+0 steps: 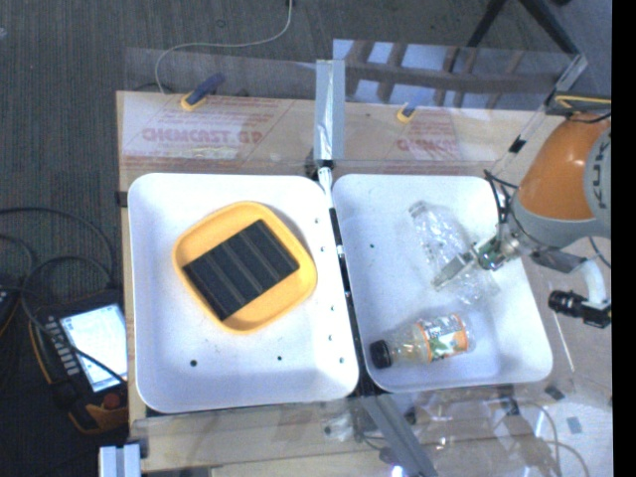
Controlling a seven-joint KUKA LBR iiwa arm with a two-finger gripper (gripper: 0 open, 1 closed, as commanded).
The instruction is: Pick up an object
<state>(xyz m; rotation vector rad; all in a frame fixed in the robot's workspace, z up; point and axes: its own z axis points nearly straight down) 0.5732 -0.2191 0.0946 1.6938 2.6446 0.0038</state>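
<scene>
In the right bin lies a crumpled clear plastic bottle, toward the back and middle. A small bottle with an orange label and a black cap rests on its side near the front wall. My gripper reaches in from the right and sits low over the near edge of the clear bottle, touching or just above it. The grey and orange arm hangs over the bin's right rim. The left bin holds a yellow dish-like object with a black ribbed top.
A divider rim separates the two bins. Cables and a small device lie on the floor to the left. Clamps hold the wooden bench at the back.
</scene>
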